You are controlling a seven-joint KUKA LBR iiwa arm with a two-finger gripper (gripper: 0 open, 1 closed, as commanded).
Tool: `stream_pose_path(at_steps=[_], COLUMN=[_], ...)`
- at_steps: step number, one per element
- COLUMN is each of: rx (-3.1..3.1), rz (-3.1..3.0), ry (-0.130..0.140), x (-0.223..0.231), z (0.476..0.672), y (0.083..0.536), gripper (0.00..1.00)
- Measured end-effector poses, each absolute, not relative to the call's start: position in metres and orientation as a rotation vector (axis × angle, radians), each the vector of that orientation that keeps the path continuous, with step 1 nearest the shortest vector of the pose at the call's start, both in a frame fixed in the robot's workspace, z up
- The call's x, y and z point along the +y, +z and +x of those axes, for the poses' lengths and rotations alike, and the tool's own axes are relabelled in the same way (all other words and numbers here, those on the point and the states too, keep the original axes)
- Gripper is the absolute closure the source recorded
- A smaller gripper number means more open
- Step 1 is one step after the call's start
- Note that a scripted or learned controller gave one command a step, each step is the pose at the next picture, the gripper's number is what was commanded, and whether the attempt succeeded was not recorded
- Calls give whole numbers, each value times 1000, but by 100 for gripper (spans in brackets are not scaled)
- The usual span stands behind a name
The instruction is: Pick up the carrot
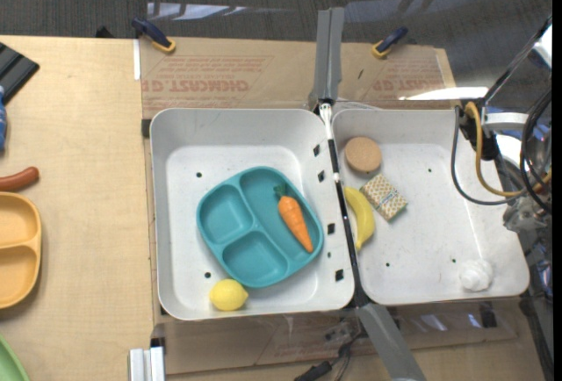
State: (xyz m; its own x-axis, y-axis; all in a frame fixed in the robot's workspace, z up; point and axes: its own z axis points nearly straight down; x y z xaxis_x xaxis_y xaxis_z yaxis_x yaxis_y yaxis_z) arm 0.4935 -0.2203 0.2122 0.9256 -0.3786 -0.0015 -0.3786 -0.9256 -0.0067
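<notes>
The carrot (296,221), orange with a green top, lies at a slant in the long right compartment of a teal divided plate (230,221). The plate sits in the left white bin (171,195). Its green end points toward the back of the bin. Nothing touches the carrot. Parts of the arm and its looped cables (492,160) hang at the right edge, over the far right side of the right bin (439,133), well away from the carrot.
A yellow lemon (228,294) lies by the left bin's front wall. The right bin holds a banana (358,217), a round tan bun (362,154), a patterned cracker block (385,197) and a white lump (475,276). An orange tray (18,252) and a sausage (18,178) lie on the bench at far left.
</notes>
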Motion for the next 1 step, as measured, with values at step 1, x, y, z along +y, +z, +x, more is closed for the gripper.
stream_pose_path(at_steps=[1], rx=[314], rz=[-3120], ry=[3], x=[-203], z=[490], y=[172], gripper=[100])
